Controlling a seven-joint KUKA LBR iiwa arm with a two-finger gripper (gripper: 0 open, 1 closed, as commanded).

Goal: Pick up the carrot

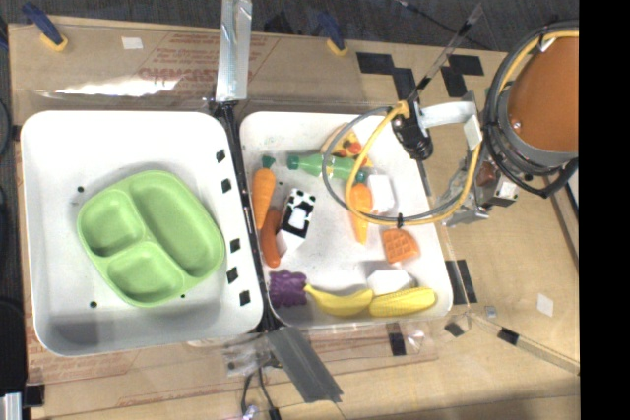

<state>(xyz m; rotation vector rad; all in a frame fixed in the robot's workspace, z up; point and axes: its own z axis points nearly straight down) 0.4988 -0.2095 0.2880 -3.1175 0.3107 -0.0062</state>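
Carrot: We are seeing a toy carrot (264,202) lying lengthwise in the right bin (335,261), close along its left wall. Its thick end is pointing toward the far side, and nothing is lying on top of it.

Beside the carrot: A black-and-white block (298,211) is sitting just to its right. A purple bunch of grapes (287,287) is resting near its lower end.

Rest of the right bin: A second orange tapered piece (359,210), possibly another carrot, is lying mid-bin. A green piece (320,164) is lying beyond it. A banana (340,300) and a corn cob (402,302) are lining the near wall.

Left bin: The left bin (49,162) is holding a green divided plate (148,236).

Gripper: The gripper (479,197) is hanging over the right bin's right rim, well apart from the carrot. It is not holding the carrot, and we cannot tell whether it is set wide or narrow.

Step in hand: We are judging this as the approach, with the reach toward the carrot not yet made.

Next move: We are expecting it to call for crossing the bin to the left, lining up across the carrot's narrow width, then descending. The wall and the block are leaving little room on either side.
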